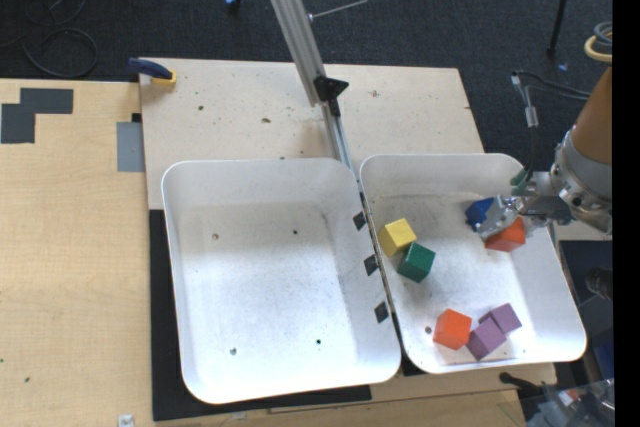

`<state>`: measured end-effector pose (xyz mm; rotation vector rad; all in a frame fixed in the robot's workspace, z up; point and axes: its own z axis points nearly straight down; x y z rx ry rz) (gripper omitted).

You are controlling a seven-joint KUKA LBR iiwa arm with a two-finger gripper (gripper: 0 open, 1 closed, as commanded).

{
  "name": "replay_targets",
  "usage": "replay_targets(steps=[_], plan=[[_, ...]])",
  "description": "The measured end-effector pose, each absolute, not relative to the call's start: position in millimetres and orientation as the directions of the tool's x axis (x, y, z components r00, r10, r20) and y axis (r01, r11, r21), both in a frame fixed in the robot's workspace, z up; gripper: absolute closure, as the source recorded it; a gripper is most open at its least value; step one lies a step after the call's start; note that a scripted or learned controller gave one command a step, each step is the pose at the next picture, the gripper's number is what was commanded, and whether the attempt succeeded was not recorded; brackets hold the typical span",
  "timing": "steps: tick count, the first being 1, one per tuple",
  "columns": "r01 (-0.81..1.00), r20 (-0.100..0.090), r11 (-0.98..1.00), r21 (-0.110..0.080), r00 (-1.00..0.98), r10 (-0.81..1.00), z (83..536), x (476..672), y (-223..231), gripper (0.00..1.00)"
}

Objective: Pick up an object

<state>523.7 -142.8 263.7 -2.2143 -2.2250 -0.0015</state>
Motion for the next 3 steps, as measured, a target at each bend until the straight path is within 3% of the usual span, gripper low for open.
replay_targets(steps=[1,2,3], plan=[[1.0,0.003,0.004,-0.005,-0.004,1.0,250,525.0,-92,1.0],[1.0,0.002,0.005,-0.005,-0.005,1.0,239,542.2,-35,1.0],[1.0,0.002,0.006,-0.004,-0.006,1.0,243,547.1,23,1.0]])
